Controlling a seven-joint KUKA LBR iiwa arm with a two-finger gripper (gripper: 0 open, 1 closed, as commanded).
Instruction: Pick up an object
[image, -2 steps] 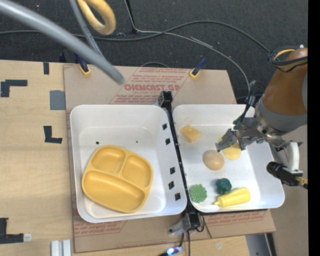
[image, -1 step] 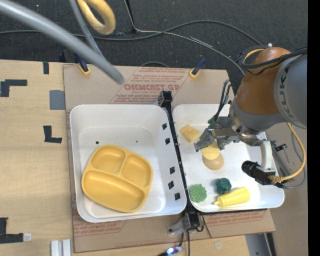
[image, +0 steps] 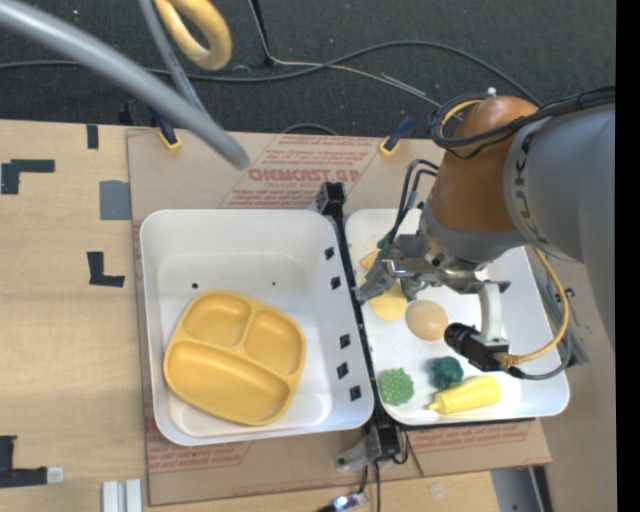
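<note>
From my remote station I logged the grey arm with its orange wrist band reaching over the right white bin (image: 540, 400), with the two-finger gripper (image: 385, 280) low near that bin's left wall. Whether the end effector was apart or together, I could not tell; the wrist body hid too much of it. The nearest candidate was a pale yellow rounded piece (image: 388, 306) lying just beside the gripper tip, touching or nearly touching it. A beige egg-shaped object (image: 426, 320) lay close by; further toward the front edge sat a green knobbly ball (image: 396, 385), a dark teal lump (image: 447, 371) and a yellow corn-shaped toy (image: 467, 396). The left white bin (image: 160, 240) held a yellow divided plastic plate (image: 235, 355). I judged these items to be light, hollow plastic toys: stiff, smooth and liable to slip or roll. I judged the best hold on the pale yellow rounded piece to be across its narrowest width, centred.
</note>
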